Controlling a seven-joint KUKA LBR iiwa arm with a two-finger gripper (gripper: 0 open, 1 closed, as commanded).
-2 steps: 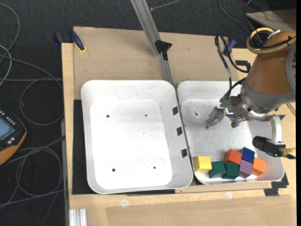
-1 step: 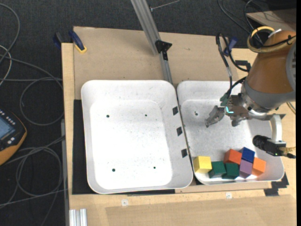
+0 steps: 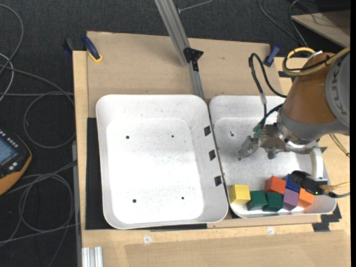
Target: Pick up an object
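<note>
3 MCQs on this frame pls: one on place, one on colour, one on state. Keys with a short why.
1. Where do the blocks lie?
A. centre of the left bin
B. near edge of the right bin
C. on the bare bench

2. What colour is the block at the left end of the cluster?
A. yellow
B. purple
C. orange

3. Where is the gripper relative to the blocks?
A. above the right bin, apart from them
B. pressed into the cluster
C. over the left bin

Key:
1 B: the blocks crowd along the near wall of the right bin.
2 A: the yellow block sits at the left end.
3 A: the gripper hangs over the bin's bare floor, short of the blocks.
</note>
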